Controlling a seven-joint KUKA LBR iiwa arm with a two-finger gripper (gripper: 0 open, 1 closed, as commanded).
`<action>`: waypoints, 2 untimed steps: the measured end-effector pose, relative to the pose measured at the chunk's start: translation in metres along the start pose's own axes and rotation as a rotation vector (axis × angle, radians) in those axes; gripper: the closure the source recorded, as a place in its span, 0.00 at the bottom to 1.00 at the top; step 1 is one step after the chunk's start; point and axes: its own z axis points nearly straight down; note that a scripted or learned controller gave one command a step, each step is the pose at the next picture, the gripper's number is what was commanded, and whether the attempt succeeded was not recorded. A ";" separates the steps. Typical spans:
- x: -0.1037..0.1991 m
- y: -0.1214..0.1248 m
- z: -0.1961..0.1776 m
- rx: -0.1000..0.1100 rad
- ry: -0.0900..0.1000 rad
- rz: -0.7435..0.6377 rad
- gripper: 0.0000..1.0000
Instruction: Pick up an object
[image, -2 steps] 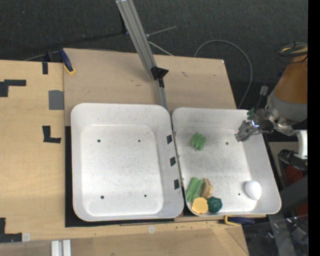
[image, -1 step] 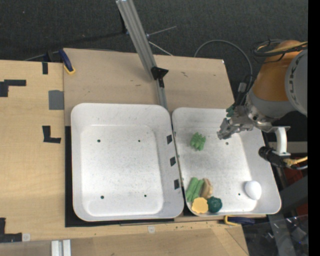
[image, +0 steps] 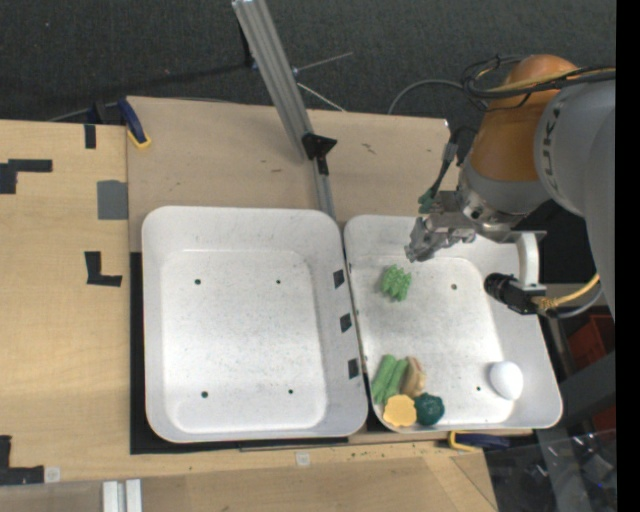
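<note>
The tool (image: 420, 247) is hovering over the right bin (image: 520, 405), just beside one green knobbly object (image: 395, 283); its finger state cannot be determined. Five objects are lying in this bin, four at the near edge, including one white ball (image: 505, 379).

The arm (image: 560, 130) reaches in from the right, its orange band uppermost, wrist angled down-left. The gripper (image: 418, 250) points downward; its tip looks dark and indistinct.

Glossy white plastic bins (image: 240, 225) rest on a matt wooden bench (image: 50, 300).
</note>
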 end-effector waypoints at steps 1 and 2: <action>0.048 0.007 0.003 0.002 0.000 0.001 1.00; 0.096 0.026 0.008 0.002 0.000 0.001 1.00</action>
